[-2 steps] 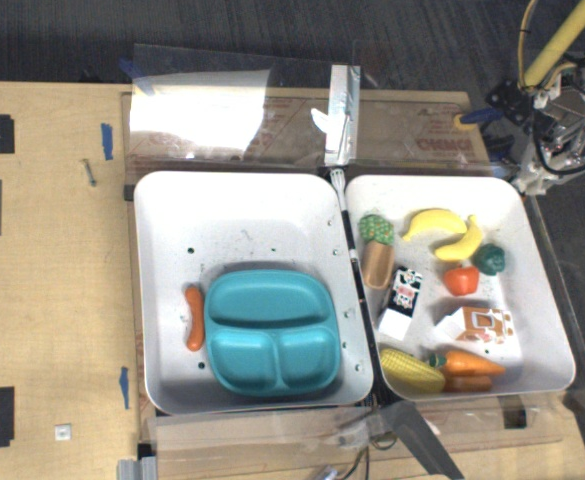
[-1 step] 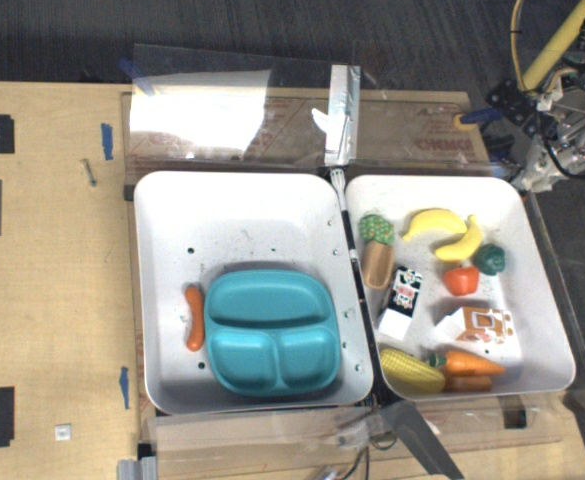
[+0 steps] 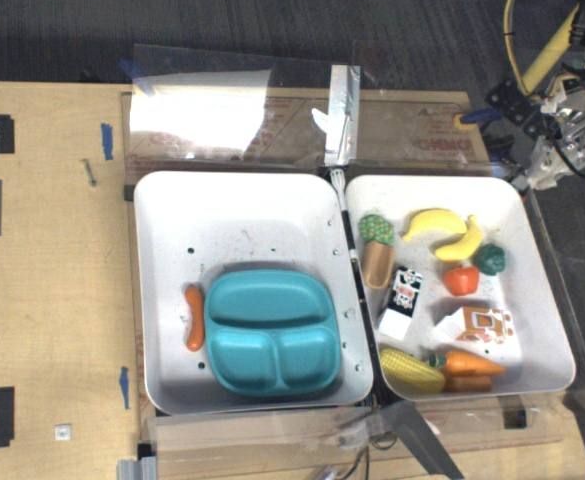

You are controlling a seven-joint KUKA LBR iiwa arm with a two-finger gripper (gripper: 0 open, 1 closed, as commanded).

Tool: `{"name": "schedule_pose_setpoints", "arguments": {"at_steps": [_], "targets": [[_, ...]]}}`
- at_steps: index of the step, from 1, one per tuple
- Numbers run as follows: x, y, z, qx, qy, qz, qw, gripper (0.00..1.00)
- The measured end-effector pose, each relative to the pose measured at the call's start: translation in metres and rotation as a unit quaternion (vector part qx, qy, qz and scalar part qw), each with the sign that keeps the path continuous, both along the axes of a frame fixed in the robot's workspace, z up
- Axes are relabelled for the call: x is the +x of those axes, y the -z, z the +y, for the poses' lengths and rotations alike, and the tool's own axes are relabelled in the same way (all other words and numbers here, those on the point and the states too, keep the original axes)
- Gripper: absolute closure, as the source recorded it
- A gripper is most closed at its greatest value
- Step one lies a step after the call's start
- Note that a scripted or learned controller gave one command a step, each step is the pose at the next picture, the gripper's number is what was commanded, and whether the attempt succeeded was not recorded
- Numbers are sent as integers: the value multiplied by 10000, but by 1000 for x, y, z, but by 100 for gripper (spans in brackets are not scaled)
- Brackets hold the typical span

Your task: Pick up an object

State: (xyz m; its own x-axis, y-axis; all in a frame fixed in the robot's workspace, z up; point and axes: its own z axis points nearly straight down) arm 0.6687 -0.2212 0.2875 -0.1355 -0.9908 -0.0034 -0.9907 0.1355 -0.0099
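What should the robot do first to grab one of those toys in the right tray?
Probably swing the arm from the upper right corner over the right white bin and hover above the yellow plastic banana. It lies near the bin's top, closest to the arm, with bare floor above it, while the other toys crowd together.

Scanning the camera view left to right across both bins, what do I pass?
Orange sausage → teal divided tray → ice cream cone → cow-print carton → tomato → dark green vegetable.
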Motion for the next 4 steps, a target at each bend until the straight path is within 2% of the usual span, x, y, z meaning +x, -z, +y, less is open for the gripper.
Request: {"name": "schedule_pose_setpoints", "arguments": {"at_steps": [1,2,3,4], "targets": [[0,-1,0,-6,-908,0,9959,100],[-6,10,6,0,-1773,34,9842,100],[-23,21,6,-7,-2795,34,9602,100],[-1,35,10,-19,-3673,9,9301,100]]}}
